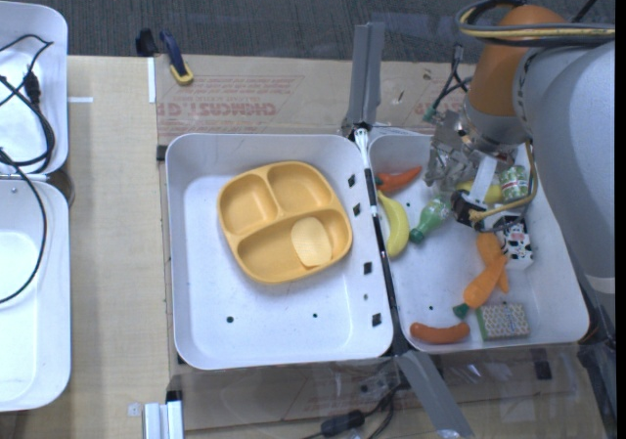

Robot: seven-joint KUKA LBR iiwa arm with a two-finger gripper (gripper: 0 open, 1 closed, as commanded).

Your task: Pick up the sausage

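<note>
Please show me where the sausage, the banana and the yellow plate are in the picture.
sausage (440,332), camera view, on the middle of its length.
banana (395,222), camera view, on the middle of its curve.
yellow plate (256,251), camera view, on a bare part of the large compartment.

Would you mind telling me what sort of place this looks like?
Probably a robotics lab bench for pick-and-place trials: two shallow white bins, toy food such as a sausage and banana, and a robot arm reaching in.

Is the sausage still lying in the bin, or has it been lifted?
In the bin: the sausage lies flat on the right bin's floor near its front edge, apart from the tool.
</note>
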